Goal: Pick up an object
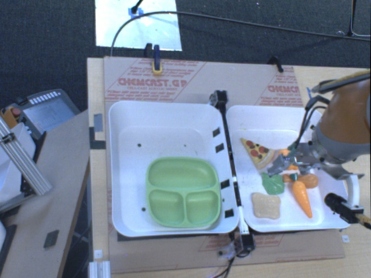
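Observation:
In the right bin (249,116) lie a pizza slice (256,150), a green leafy piece (272,184), a carrot (302,198), a tan bread slice (266,205) and a small orange piece (311,181). My gripper (284,164) is low over the middle of this bin, just right of the pizza slice and above the green piece. The arm with its orange band (348,117) comes in from the right and covers the bin's right part.
The left bin (133,126) holds a green divided plate (184,190) near its front. A black divider strip (225,149) runs between the two bins. A grey device (49,112) and a metal rail (20,158) stand off the bench to the left.

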### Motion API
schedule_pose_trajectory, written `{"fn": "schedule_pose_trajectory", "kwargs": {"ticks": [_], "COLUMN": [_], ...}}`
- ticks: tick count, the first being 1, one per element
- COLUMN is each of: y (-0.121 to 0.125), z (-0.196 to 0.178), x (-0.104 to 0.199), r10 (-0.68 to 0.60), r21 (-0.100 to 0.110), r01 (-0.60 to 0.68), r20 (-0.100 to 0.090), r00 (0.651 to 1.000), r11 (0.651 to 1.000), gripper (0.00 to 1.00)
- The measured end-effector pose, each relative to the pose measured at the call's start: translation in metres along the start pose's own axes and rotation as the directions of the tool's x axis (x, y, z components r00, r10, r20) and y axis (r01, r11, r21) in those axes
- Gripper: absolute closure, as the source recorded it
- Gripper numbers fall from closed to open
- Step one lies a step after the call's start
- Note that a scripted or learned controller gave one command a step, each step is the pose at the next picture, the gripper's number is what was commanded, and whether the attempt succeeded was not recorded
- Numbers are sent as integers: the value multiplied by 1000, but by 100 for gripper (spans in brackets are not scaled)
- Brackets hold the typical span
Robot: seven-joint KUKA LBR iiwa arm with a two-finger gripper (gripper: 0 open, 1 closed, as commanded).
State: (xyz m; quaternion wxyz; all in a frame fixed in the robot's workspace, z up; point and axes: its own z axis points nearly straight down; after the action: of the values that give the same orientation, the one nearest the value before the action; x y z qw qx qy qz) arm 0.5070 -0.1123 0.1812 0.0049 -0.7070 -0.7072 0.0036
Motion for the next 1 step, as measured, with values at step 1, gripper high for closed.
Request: {"fn": "schedule_pose_trajectory", "kwargs": {"ticks": [1], "y": [3], "z": [-6], "x": [0], "r10": [-3], "r21": [-13], "r01": [3], "r20": [2], "r00": [1000], "r11": [1000], "gripper": [0]}}
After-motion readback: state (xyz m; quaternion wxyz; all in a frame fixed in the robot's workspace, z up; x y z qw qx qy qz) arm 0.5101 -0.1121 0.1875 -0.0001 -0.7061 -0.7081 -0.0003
